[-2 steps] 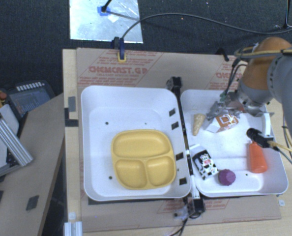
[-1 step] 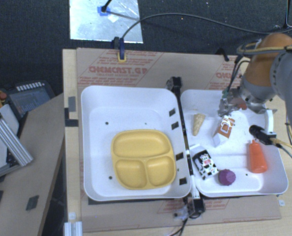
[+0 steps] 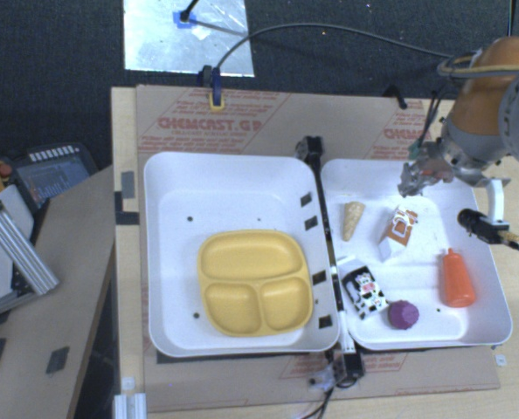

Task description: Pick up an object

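Observation:
My gripper (image 3: 411, 185) hangs over the back of the right bin (image 3: 369, 177), just above and behind a small white-and-orange carton (image 3: 400, 230). Nothing shows between its fingers. Left of the carton lies a tan cone (image 3: 352, 219). An orange bottle (image 3: 456, 279) lies near the bin's right side. At the front sit a purple ball-like thing (image 3: 404, 314) and a black-and-white toy (image 3: 364, 291).
The left bin (image 3: 168, 234) holds a yellow divided tray (image 3: 253, 281). A black divider strip (image 3: 322, 234) runs between the two bins. Cardboard lies under both bins, and a grey side table stands at the far left.

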You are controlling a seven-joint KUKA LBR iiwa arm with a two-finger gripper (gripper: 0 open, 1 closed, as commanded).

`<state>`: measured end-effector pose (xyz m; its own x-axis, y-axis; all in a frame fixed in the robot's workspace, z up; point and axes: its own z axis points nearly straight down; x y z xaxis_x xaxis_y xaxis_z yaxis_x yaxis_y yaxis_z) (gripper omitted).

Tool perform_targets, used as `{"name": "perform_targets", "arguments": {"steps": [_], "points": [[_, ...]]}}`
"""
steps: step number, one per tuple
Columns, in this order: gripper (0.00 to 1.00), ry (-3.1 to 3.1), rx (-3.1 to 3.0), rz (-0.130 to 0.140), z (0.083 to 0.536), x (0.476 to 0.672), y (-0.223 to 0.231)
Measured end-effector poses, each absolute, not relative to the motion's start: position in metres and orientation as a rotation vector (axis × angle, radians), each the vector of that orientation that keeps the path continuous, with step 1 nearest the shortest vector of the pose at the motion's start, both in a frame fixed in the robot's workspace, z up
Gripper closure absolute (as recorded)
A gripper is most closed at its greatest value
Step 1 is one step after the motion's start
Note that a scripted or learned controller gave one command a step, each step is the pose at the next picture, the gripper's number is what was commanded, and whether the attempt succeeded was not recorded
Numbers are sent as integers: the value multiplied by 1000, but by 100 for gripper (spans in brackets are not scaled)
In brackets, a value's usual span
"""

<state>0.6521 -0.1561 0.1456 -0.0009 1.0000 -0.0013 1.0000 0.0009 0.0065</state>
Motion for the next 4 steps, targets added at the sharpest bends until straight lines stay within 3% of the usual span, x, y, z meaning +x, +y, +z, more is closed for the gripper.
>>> {"name": "perform_targets", "arguments": {"steps": [2,4], "points": [[100,2221,2212,7,257,651,-162],[100,2232,2210,4,250,634,-61]]}}
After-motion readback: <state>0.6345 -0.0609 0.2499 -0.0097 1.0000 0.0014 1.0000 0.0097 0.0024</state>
